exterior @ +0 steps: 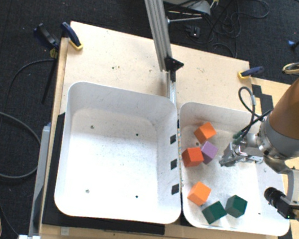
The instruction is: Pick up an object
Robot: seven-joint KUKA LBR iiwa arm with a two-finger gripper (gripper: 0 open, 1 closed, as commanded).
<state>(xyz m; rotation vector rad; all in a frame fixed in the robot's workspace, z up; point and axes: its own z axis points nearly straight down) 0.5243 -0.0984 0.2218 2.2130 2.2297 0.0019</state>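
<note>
Several small blocks lie in the right bin (269, 220). An orange block (206, 132) sits at the back, a purple block (209, 151) touches a red-orange block (193, 156) just in front of it. Nearer the front are another orange block (200, 193) and two dark green blocks (214, 212) (236, 206). My gripper (229, 159) hangs low over the bin's middle, just right of the purple block, with nothing seen between its fingers. The arm's wrist covers the gripper's top.
The left bin (75, 149) stands beside the right one, sharing a middle wall. A slanted metal pole (158, 20) rises from the back of the bench. Clamps sit at the bench's back corners (71, 36) (250, 72). A black fitting (279, 202) juts over the right bin's right rim.
</note>
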